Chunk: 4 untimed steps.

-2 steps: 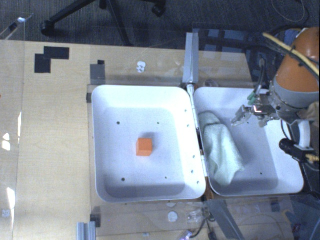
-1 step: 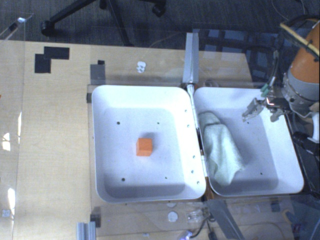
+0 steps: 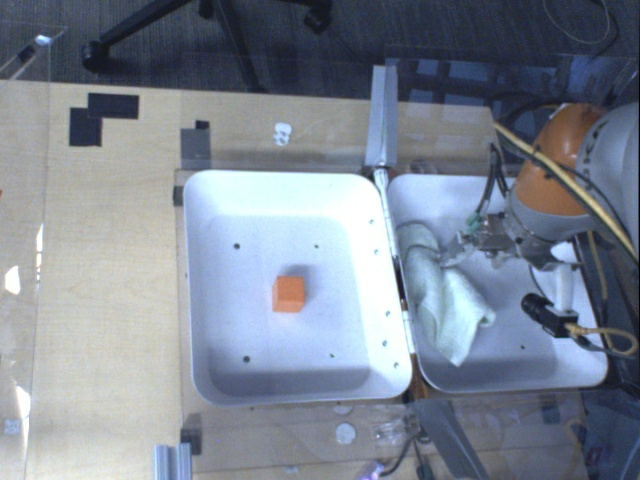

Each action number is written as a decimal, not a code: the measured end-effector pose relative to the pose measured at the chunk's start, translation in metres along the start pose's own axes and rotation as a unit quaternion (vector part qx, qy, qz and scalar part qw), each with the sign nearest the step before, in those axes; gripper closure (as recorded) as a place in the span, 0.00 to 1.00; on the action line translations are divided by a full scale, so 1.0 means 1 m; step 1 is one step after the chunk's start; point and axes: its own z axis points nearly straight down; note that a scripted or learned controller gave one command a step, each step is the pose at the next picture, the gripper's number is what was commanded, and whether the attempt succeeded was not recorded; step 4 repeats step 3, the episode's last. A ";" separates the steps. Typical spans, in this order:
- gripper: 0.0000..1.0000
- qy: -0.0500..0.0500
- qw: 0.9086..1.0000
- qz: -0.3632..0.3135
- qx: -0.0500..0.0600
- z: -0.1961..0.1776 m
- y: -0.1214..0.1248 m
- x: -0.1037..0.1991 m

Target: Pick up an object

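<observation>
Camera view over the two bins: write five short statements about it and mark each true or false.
1. A small orange cube lies in the left shallow white bin. True.
2. A crumpled white cloth lies in the right shallow white bin. True.
3. The orange cube sits on top of the cloth. False: they are in separate bins, well apart.
4. The gripper hangs over the left bin. False: it is over the right bin, near the cloth's upper end.
5. The cloth lies against the right bin's left wall. True.
</observation>
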 end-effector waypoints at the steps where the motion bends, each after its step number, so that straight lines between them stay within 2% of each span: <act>1: 1.00 0.001 1.000 -0.002 0.001 -0.007 0.002 0.003; 2: 1.00 0.000 0.999 0.040 0.005 -0.084 0.040 0.052; 3: 1.00 0.000 0.992 0.128 0.007 -0.083 0.007 0.072; 4: 1.00 0.000 0.992 0.128 0.007 -0.083 0.007 0.072</act>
